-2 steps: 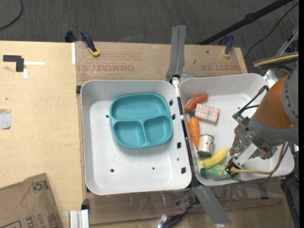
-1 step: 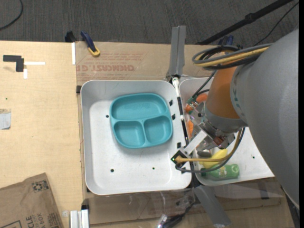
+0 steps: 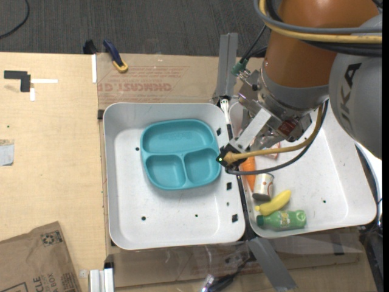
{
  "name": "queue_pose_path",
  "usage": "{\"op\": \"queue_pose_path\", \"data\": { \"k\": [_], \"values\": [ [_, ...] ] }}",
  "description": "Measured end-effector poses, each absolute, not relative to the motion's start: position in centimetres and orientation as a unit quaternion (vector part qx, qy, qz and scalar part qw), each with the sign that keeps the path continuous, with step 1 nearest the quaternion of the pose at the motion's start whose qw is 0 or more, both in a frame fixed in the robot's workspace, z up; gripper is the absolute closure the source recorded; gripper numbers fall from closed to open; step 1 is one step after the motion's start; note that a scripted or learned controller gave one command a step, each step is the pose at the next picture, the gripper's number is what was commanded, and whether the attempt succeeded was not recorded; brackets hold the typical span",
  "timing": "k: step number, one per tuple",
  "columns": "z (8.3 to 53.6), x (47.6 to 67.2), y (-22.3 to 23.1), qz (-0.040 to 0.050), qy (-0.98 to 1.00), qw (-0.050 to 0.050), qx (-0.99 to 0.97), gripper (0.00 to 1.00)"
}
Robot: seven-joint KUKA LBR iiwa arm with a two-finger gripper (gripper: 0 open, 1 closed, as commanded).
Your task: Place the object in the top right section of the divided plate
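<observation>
Over the wall shared by the two bins, the camera view shows the grey and orange arm (image 3: pixel 316 35) reaching in from the right, with its gripper (image 3: pixel 262 140) low at the left edge of the right bin (image 3: pixel 340 181). The wrist covers the gripper's tip, so it cannot be told whether it is apart, together or clamped on anything.

An orange carrot (image 3: pixel 250 176) lies in the right bin against its left wall, just beside and below the gripper, with its far end hidden under the robot. Whether the gripper touches it cannot be told. Just to the near right of the carrot stands a small metal can (image 3: pixel 262 186). A yellow banana (image 3: pixel 276 201) lies nearer still, touching the can or very close to it. A green bottle (image 3: pixel 284 219) lies on its side at the near wall of that bin.

The left bin (image 3: pixel 127 215) holds a teal divided plate (image 3: pixel 180 140), set toward the bin's far right part and slightly turned. It has one long section on its far side and two smaller ones on its near side. The plate's right edge is near the shared wall.

On the bench (image 3: pixel 48 151), a blue and yellow clamp (image 3: pixel 115 55) lies beyond the left bin, and a cardboard box (image 3: pixel 33 260) sits at the near left corner.
</observation>
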State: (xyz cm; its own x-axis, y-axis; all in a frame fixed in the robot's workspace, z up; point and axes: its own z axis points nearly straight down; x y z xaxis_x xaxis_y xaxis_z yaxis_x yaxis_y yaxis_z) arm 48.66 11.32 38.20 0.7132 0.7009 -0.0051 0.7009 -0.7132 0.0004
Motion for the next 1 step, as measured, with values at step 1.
{"op": "queue_pose_path", "data": {
  "k": [1],
  "values": [
    [26.33, 47.72, 12.18, -0.003, 0.316, 0.001, 0.949, 1.0]
  ]
}}
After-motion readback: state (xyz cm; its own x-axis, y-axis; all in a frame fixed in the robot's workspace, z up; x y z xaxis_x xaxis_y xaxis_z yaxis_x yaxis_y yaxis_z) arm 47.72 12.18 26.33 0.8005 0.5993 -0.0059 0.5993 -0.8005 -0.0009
